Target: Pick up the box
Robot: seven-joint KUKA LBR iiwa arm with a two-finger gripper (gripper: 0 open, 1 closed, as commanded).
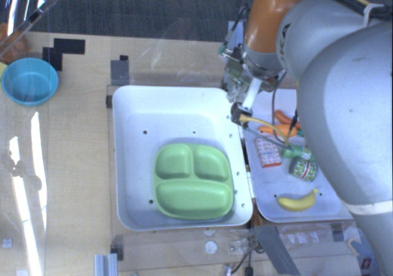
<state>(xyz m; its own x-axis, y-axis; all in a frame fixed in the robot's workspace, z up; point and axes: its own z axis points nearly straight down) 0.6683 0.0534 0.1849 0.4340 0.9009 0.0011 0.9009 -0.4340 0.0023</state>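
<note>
Two white bins lie side by side on the wooden bench. Left bin [129, 145] holds a green divided plate [193, 181] toward its near half. Right bin [265, 210] is cluttered: the box [268, 152], a small red-and-white carton, lies flat near the bin's left wall; just right of it a green-and-red can [303, 167] on its side; a banana [298, 201] nearer the front edge; orange carrot-like pieces [282, 122] farther back, partly under cabling. The gripper [241, 112] hangs at the ridge between the two bins, toward their far end, its tip over the right bin's left rim. How wide it stands cannot be made out from this angle, and nothing is seen held in it. A blue bowl [29, 81] sits well apart on the bench at far left. Key relation: the box lies toward the camera and slightly rightward from the gripper, near but not beneath it. Its long axis runs roughly front-to-back along the bin wall, tilted a little. Judgement: the arm needs a short shift toward the front and a bit inward before descending, with the closing direction across the box's short side. Risk: the can crowds one side and the bin wall the other, leaving little room.
</note>
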